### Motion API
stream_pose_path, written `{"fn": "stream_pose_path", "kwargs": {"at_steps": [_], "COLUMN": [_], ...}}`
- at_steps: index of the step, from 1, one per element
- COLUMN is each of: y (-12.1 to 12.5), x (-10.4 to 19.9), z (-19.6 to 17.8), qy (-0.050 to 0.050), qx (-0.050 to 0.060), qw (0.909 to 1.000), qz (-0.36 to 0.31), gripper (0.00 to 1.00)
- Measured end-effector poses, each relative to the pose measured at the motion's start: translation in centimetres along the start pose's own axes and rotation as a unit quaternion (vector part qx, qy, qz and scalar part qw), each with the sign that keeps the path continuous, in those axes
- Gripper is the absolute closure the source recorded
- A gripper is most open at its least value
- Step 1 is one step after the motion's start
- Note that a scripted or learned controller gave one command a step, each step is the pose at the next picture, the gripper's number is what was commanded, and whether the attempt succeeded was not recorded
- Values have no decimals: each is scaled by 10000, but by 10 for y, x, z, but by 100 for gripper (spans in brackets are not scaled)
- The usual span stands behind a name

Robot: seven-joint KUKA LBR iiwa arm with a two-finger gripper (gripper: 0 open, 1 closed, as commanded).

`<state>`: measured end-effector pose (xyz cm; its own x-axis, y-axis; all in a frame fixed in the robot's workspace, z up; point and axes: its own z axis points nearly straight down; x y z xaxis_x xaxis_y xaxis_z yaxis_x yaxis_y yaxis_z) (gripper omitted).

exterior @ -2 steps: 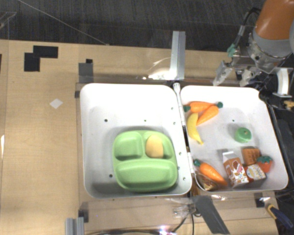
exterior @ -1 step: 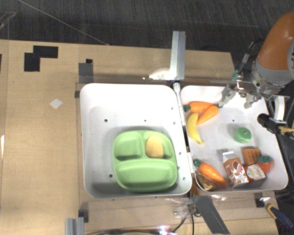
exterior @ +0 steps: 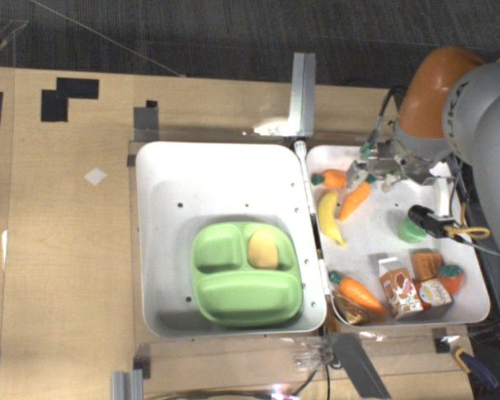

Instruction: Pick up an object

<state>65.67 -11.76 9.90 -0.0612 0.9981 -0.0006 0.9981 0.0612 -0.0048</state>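
Observation:
My gripper [exterior: 373, 173] hangs over the far part of the right bin [exterior: 475, 307], reaching in from the right. Just below it lies a tilted orange carrot [exterior: 354, 201], whose upper end comes right up to the gripper; contact is unclear. A shorter carrot [exterior: 333, 177] with a green top sits to the left of the gripper. A yellow banana [exterior: 329, 217] lies along the bin's left wall.
The right bin also holds a green round piece [exterior: 412, 231], another carrot [exterior: 355, 290], two small cartons [exterior: 400, 292], a brown block [exterior: 426, 263] and a red fruit [exterior: 451, 277]. In the left bin [exterior: 162, 223] a green divided plate [exterior: 233, 294] carries a yellow fruit [exterior: 263, 249].

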Motion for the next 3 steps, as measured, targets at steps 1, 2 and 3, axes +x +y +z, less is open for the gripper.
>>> {"fn": "stream_pose_path", "kwargs": {"at_steps": [1, 2, 3], "y": [-6, -4, 17], "x": [28, 30, 92], "z": [9, -4, -89], "qy": [-7, 4, 8], "qx": [-80, -111, -63], "qw": [9998, 9998, 9999], "qz": [168, 160, 107], "gripper": [0, 100, 100]}}
